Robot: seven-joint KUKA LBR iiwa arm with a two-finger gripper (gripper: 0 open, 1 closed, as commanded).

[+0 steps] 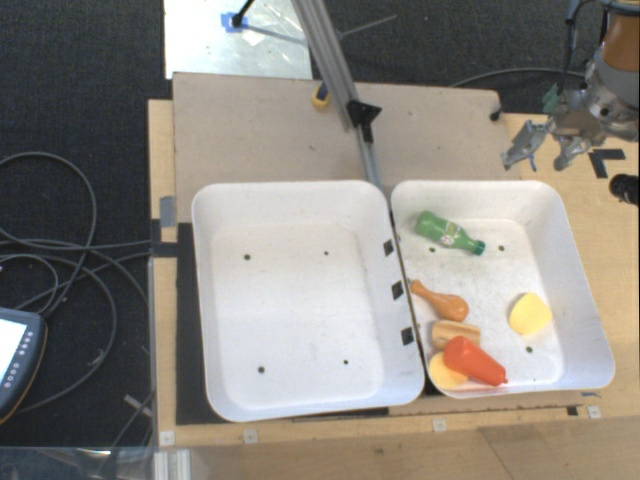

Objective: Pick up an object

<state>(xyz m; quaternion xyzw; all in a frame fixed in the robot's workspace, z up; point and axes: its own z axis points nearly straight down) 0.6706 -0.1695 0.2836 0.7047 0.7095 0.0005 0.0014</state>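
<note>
The gripper (pixel 547 152) hangs above the bench just beyond the far rim of the right bin (pixel 590 298), its 2 fingers spread apart with nothing between them. All the candidates lie in that bin: a green bottle (pixel 449 233) near the far side, a yellow lemon-like piece (pixel 530 314) toward the right, and an orange drumstick-shaped toy (pixel 440 299), a bun-like piece (pixel 455 332) and a red-orange carrot (pixel 474 362) crowded by the near-left corner. The bottle looks the best target, I judge: it lies alone and nearest. Descend centred over its body, fingers across its narrow width, and close only once low.
</note>
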